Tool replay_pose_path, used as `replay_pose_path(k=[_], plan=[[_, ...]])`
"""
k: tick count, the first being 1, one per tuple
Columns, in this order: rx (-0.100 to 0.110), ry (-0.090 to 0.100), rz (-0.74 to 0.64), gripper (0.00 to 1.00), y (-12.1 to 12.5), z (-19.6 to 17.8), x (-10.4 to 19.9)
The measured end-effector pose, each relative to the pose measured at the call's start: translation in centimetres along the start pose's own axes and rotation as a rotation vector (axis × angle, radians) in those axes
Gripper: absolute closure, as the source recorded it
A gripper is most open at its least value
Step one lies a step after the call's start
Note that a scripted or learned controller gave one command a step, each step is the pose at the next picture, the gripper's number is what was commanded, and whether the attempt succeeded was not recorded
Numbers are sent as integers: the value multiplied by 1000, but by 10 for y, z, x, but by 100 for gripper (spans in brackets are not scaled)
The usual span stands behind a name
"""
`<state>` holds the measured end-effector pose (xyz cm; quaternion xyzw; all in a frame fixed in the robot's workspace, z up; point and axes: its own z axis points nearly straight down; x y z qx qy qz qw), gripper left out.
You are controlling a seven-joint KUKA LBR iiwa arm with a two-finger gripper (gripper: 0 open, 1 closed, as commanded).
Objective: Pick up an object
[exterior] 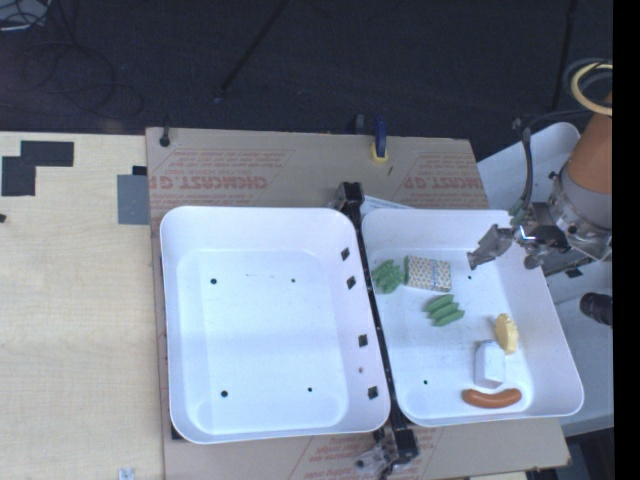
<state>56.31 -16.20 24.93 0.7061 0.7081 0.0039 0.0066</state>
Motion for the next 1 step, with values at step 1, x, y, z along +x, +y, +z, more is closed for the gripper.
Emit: replay_pose_path(k=[1], plan=[[26,8,5,0,-36,84,26]])
